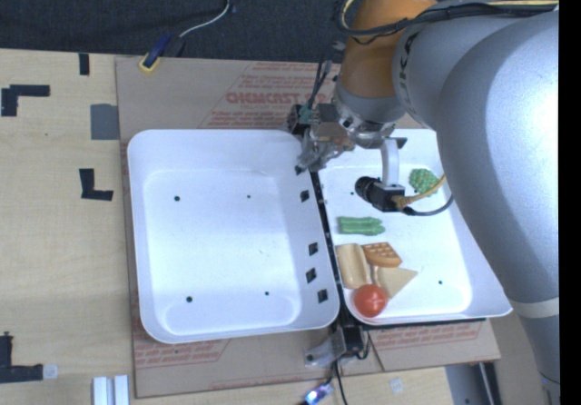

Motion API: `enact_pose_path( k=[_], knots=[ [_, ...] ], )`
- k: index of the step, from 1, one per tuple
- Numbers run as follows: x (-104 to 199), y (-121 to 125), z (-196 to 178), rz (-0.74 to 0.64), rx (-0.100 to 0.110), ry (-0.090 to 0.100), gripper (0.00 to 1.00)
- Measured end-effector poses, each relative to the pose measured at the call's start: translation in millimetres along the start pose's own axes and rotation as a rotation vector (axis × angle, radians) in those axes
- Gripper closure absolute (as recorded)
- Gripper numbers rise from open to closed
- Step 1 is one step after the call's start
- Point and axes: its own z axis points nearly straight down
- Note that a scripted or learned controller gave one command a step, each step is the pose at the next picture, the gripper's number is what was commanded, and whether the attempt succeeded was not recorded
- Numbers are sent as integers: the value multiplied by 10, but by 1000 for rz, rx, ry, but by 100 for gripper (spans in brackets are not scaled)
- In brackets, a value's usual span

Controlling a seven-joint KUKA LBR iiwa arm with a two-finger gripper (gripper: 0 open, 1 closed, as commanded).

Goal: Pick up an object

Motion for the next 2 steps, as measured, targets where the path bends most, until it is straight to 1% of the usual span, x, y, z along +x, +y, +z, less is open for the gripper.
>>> enact_pose_path(
  k=[1,2],
  knots=[
    [99,281,-718,-1,-16,1,100],
    [940,232,804,-6,5,1,100]
  ],
)
